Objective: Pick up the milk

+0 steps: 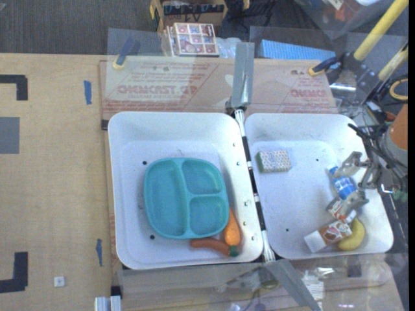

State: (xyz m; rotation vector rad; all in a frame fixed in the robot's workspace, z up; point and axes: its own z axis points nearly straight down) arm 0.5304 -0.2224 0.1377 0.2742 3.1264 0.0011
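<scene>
The milk (341, 186), a small blue and white carton, lies in the right bin (292, 199) near its right wall. My gripper (351, 183) reaches in from the right and hangs right over it, open. One finger (353, 162) stands just beyond the carton's far end and the other (345, 206) just past its near end. The carton sits between the two fingers, and neither is pressed against it.
A red and white carton (327, 235) and a banana (355, 236) lie just in front of the gripper. A speckled green block (273, 161) sits at the right bin's back left. The left bin (130, 173) holds a teal divided plate (187, 197), a carrot (233, 232) and a sausage (211, 244).
</scene>
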